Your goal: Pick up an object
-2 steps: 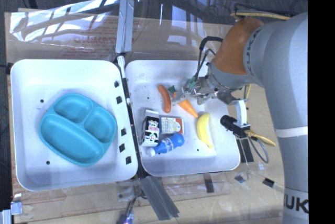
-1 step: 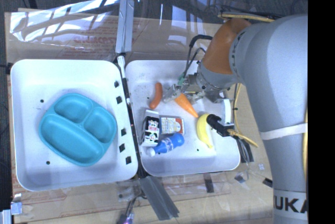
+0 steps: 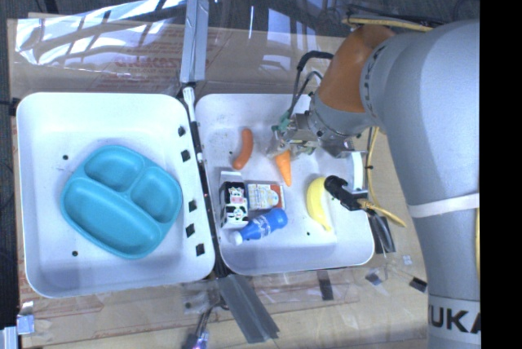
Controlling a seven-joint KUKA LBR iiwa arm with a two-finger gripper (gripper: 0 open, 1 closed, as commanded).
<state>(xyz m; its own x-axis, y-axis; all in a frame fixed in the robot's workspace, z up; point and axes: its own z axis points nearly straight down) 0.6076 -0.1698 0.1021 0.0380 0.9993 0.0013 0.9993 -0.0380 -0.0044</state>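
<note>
- The carrot (image 3: 283,167) looks to me like the thing being picked: it lies in the right bin (image 3: 342,254), near the middle, with its thick end up under the gripper (image 3: 290,140).
- My gripper sits low over that thick end, right at it. I judge the arm is there to close on the carrot, but I cannot tell whether the tool is released or clenched, and I see nothing held in it.
- The carrot's narrow tip points toward the front of the bin, clear of its neighbours, so a grasp at the thick end looks unobstructed.
- Around it, in the same bin, I count one of each: a sausage (image 3: 243,148) just to the left, a banana (image 3: 317,205) to the right, a milk carton (image 3: 235,204) and a small card packet (image 3: 263,196) side by side below, and a blue bottle (image 3: 263,226) lying touching them.
- That makes six loose objects in the right bin.
- The left bin (image 3: 41,176) holds one thing, a blue divided plate (image 3: 122,200), well apart from the arm.
</note>
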